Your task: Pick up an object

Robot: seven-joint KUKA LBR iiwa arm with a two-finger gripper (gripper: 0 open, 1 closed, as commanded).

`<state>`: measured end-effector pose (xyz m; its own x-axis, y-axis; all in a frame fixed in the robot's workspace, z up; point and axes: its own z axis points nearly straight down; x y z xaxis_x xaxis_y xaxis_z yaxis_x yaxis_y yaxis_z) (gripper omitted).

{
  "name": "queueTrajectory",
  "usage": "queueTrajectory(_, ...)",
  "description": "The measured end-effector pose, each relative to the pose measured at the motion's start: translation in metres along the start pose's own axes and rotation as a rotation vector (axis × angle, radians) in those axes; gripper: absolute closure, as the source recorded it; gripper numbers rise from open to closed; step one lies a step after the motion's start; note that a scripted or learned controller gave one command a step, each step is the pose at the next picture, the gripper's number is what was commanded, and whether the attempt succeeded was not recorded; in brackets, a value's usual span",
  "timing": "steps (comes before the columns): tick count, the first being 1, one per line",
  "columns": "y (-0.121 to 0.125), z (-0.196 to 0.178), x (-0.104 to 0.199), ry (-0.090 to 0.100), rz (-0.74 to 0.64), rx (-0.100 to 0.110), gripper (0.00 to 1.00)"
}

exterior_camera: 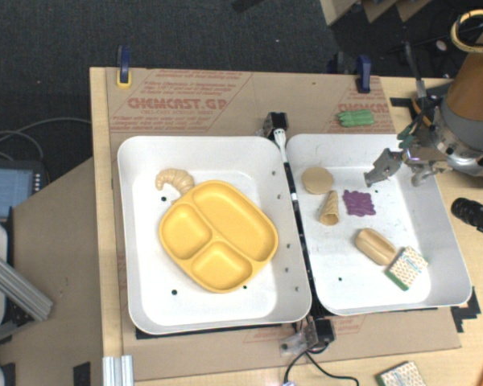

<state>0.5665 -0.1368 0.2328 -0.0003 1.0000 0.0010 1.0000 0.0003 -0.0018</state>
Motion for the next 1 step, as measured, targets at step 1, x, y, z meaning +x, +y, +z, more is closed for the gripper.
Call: queueTrajectory(1, 0.0194, 0.1304, -0.0089, 0.002, 0.001, 0.012, 0.00)
